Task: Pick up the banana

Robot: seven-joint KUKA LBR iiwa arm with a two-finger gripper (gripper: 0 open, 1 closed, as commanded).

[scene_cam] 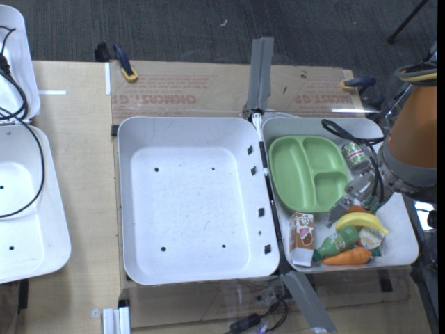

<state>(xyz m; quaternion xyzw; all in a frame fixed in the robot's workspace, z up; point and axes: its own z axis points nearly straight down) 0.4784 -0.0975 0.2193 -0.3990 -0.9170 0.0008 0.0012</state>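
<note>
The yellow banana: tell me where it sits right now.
The curved yellow banana lies in the right-hand white bin, near its front right corner, just past the green divided plate and above the orange carrot, with the hand close beside it.

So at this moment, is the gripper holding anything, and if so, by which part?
Nothing shows between its fingers. The gripper hangs just above the banana in the right bin; whether it is open or shut cannot be told.
</note>
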